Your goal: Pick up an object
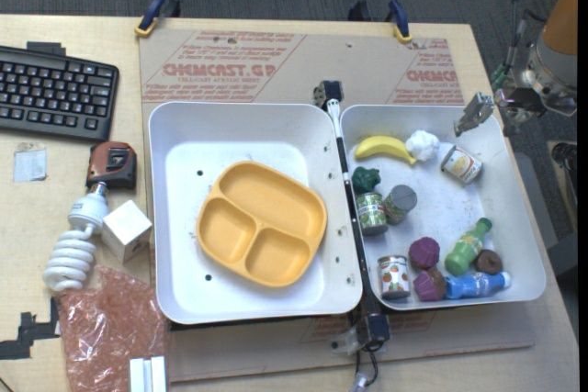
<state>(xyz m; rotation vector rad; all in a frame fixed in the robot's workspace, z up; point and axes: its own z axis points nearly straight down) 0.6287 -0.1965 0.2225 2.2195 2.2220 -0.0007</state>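
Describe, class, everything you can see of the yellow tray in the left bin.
The yellow tray looks like smooth moulded plastic, with rounded corners and a raised rim. Ridges divide it into three compartments: one long one along the far side and two smaller ones nearer the camera. It lies flat and upright, turned at an angle to the bin walls, near the middle of the left bin. It rests on the bin floor, and nothing lies in it.

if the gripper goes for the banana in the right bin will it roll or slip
The banana lies flat on its curve, so it probably won't roll. Its smooth, glossy skin looks like plastic, likely light and stiff, and it may slip or pivot if pinched off-centre.
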